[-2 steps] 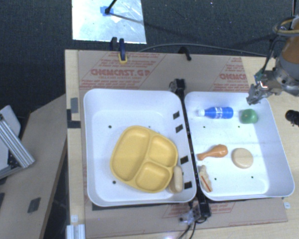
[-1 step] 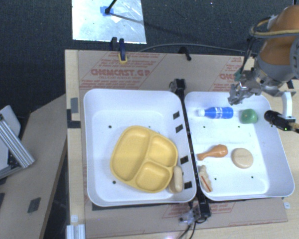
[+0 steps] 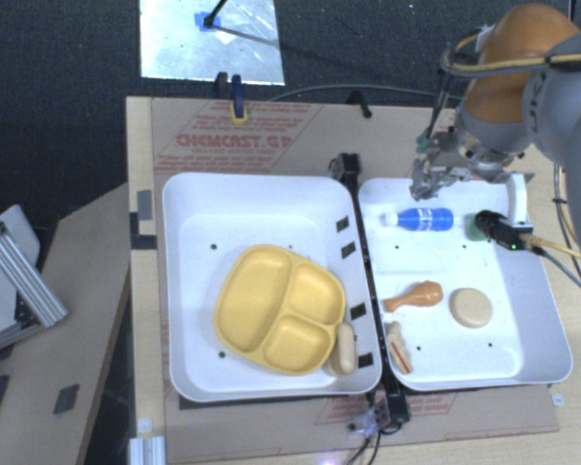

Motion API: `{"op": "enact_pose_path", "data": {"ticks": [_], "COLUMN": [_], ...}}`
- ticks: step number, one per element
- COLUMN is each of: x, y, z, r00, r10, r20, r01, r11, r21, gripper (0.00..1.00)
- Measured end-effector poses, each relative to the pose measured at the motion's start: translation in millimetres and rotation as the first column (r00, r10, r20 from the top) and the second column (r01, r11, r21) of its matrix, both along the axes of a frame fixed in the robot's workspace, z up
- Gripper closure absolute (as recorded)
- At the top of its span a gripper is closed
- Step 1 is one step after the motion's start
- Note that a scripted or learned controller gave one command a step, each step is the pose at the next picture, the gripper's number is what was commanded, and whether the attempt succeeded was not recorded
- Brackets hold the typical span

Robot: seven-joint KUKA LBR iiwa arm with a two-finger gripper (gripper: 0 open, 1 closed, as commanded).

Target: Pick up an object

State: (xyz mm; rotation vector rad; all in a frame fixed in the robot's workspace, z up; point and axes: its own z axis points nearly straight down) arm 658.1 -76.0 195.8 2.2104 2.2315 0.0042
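Gripper point(image 3: 428, 188) aperture: cannot tell. The small clear plastic bottle with blue label point(image 3: 421, 219) lies just below it, long axis crosswise.

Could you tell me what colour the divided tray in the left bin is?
Yellow; the divided tray shows clearly in the camera view.

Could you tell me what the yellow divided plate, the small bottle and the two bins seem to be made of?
The yellow divided plate looks like moulded plastic with a matte finish: even colour, soft rounded dividers. The small bottle seems to be plastic, with a blue label and a white cap end; it is too small to be sure. The two bins look like thin formed white plastic, smooth with a slight sheen and rounded rims.
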Motion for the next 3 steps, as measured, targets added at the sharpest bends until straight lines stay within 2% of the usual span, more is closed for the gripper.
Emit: {"op": "enact_pose_path", "data": {"ticks": [1,2,3], "x": [-4.2,4.0,-2.1], "y": [54.9,107.5,162.8], "z": [-3.4,12.5,9.1], "r00": [1.000,1.000,1.000], "r10": [-0.001,-0.001,0.000], "r20": [-0.002,0.001,-0.001], "r01": [0.001,0.001,0.000], "r11": [1.000,1.000,1.000], "r21": [0.000,0.000,0.001], "gripper": [1.00,1.00,1.00]}}
